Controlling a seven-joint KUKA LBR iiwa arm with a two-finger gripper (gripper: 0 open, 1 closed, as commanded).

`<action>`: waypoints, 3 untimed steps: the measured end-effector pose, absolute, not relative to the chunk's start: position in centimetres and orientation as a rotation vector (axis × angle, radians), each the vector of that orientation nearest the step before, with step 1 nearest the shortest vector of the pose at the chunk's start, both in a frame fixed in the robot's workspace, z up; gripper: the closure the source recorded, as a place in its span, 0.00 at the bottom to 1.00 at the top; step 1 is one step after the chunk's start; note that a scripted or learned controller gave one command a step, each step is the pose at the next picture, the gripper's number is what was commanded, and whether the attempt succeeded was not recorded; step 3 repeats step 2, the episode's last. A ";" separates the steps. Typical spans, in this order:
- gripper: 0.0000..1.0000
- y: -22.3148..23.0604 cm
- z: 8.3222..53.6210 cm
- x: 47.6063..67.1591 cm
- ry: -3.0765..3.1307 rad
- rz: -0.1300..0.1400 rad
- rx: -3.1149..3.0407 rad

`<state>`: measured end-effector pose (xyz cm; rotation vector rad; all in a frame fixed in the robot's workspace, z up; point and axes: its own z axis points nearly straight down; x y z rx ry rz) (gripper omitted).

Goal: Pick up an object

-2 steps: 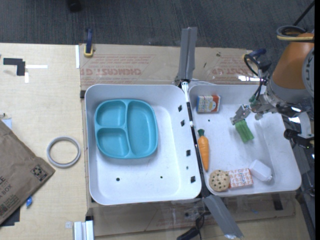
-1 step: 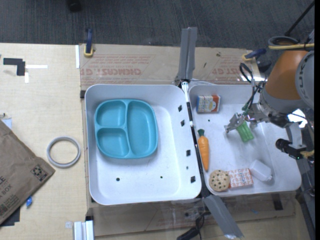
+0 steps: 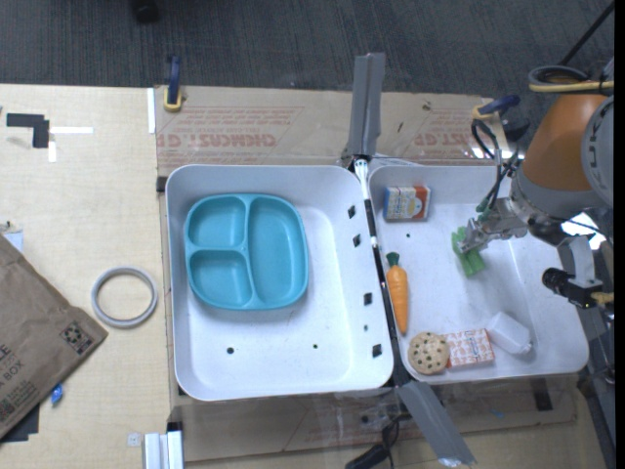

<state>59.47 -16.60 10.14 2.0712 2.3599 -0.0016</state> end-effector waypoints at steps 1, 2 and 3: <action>1.00 -11.6 20.7 62.6 2.206 -0.003 2.235; 1.00 -12.9 19.8 63.7 2.403 -0.003 2.022; 1.00 -12.9 19.8 63.7 2.403 -0.003 2.022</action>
